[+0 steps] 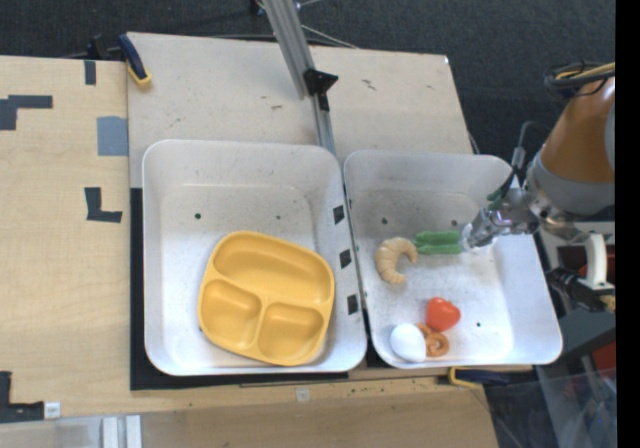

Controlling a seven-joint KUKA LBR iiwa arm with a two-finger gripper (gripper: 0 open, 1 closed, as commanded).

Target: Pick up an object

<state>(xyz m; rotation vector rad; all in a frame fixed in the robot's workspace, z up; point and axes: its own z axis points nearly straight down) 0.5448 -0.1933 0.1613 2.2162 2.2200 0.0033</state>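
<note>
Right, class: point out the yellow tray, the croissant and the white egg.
yellow tray [266, 298]: camera view, on the divider between its compartments.
croissant [395, 258]: camera view, on the middle of its curve.
white egg [406, 341]: camera view, on the centre of its shell.

There were two white bins [160, 266] (side by side), one yellow tray [266, 297], one croissant [394, 258], one green piece [437, 242], one egg [407, 341]

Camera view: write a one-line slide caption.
Gripper at a green object in the right bin, near a croissant; yellow tray in the left bin.
</note>
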